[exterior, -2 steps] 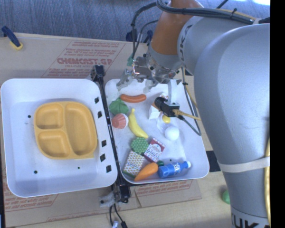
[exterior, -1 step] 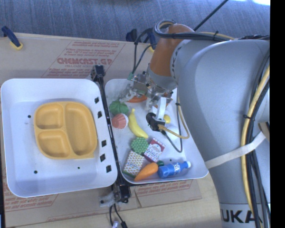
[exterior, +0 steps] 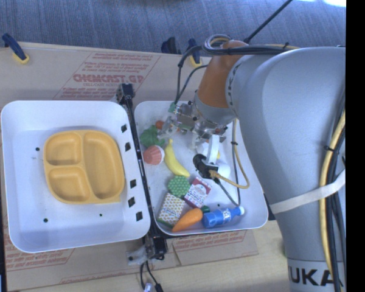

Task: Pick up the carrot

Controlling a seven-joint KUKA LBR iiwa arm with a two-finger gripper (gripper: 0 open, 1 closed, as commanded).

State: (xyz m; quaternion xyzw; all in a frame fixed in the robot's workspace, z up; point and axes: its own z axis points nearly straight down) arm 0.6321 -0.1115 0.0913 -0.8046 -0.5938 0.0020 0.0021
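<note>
The yellow divided tray [exterior: 84, 165] sits in the left bin [exterior: 18, 224], well apart from everything that matters here. In the right bin [exterior: 255, 215], the carrot [exterior: 187, 219] lies against the near wall, just right of a patterned packet [exterior: 171, 209] and touching a blue bottle [exterior: 221, 216]. The gripper [exterior: 191, 125] hangs over the far end of that bin, beyond a banana [exterior: 174, 160]; whether its fingers are parted I cannot tell. This looks like the approach step: next it must travel toward the near wall and descend over the carrot.
</note>
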